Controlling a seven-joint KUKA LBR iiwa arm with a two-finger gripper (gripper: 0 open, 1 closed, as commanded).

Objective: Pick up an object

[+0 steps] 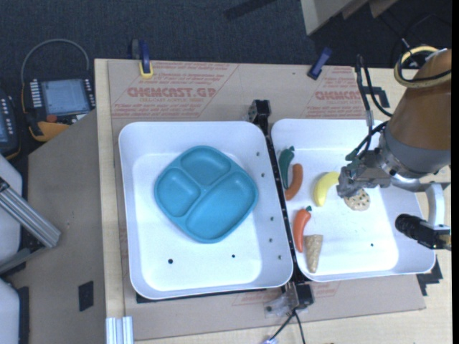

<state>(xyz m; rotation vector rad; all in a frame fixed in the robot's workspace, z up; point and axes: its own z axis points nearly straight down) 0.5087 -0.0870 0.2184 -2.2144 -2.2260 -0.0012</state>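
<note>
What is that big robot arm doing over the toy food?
The arm's gripper hangs low in the right bin, right above a round cookie and beside a yellow banana. It isn't holding anything that I can see. Two toy carrots and a cone lie nearby. A blue divided plate sits in the left bin.

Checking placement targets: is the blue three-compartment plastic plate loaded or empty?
Empty. All three compartments of the blue three-compartment plastic plate show bare blue; it lies flat in the left white bin.
</note>
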